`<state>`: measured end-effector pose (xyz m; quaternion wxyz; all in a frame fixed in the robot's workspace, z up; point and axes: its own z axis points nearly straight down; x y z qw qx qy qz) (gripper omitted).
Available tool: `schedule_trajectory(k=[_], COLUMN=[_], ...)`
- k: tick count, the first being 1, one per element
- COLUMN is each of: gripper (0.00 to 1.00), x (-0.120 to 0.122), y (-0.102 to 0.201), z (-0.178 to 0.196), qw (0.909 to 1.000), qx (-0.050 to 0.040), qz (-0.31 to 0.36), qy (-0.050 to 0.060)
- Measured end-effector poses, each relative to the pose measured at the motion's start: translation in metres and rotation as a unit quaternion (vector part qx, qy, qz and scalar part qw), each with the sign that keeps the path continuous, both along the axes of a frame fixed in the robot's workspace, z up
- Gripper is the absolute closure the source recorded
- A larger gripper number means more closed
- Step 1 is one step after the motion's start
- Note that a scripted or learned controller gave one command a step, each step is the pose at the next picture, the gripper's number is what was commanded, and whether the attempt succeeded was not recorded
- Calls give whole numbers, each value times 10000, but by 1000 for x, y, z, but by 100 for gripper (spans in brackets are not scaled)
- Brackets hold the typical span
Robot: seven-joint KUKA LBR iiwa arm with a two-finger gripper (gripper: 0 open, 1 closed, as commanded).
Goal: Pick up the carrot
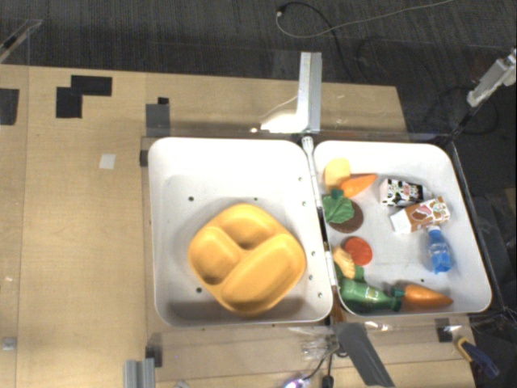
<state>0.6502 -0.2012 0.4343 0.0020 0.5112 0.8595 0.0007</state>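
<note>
An orange carrot (426, 297) lies on its side at the front edge of the right bin (464, 217), its thick end against a green bottle (367, 295). A second, shorter orange wedge (359, 184) lies near the back left of the same bin, beside a yellow piece (336, 170).
The right bin also holds a green leaf on a brown disc (342, 212), a red round piece (359, 251), two small cartons (414, 203) and a blue bottle (438, 250). A yellow divided tray (246, 257) fills the left bin (178, 184). A pale grey bar (493, 81) pokes in at the top right.
</note>
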Motion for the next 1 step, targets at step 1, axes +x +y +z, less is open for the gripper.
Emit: schedule_trajectory(k=[1], gripper=[100], x=[2], y=[1], z=[10], qw=[10000], qx=[-3], qz=[17], qy=[-19])
